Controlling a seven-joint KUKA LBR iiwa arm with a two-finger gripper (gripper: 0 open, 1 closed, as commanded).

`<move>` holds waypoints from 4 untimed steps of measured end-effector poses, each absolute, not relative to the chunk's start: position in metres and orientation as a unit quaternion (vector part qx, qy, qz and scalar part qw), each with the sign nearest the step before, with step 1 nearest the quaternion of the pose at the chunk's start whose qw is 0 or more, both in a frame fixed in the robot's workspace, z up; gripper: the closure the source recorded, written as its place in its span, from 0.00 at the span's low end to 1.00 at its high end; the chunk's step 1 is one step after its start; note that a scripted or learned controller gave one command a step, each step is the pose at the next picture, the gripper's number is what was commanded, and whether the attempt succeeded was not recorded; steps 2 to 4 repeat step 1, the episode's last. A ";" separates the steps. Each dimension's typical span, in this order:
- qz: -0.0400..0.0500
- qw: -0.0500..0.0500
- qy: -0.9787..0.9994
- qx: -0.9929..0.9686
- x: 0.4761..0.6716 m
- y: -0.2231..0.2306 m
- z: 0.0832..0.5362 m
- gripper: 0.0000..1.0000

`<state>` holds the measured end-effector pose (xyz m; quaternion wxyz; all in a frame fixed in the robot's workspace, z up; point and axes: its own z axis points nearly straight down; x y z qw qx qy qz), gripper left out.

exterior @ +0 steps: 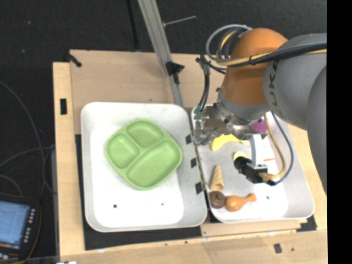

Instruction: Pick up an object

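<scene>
We see the pincer [202,130] low at the far left corner of the right bin [297,202]; we cannot tell its state. A yellow banana [224,142] lies just beside it. The green plate [144,153] sits in the left bin [99,202].

The grey arm [300,76] wears an orange band [250,65], with black and yellow cables [220,40] looping over it.

A light green plastic plate with three compartments [144,153] lies in the left white bin [99,202]. In the right white bin [297,202] the gripper [204,130] hangs beside a yellow banana-shaped toy [224,142]. A tan cone [218,176] and an orange pear-shaped toy [240,202] lie nearer.
</scene>
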<state>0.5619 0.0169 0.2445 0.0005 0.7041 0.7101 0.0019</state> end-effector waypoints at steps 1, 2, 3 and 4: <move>0.000 0.000 0.708 0.706 0.559 0.063 0.233 1.00; 0.000 0.000 0.708 0.706 0.559 0.063 0.233 1.00; 0.000 0.000 0.708 0.706 0.559 0.063 0.233 1.00; 0.000 0.000 0.708 0.706 0.559 0.063 0.233 1.00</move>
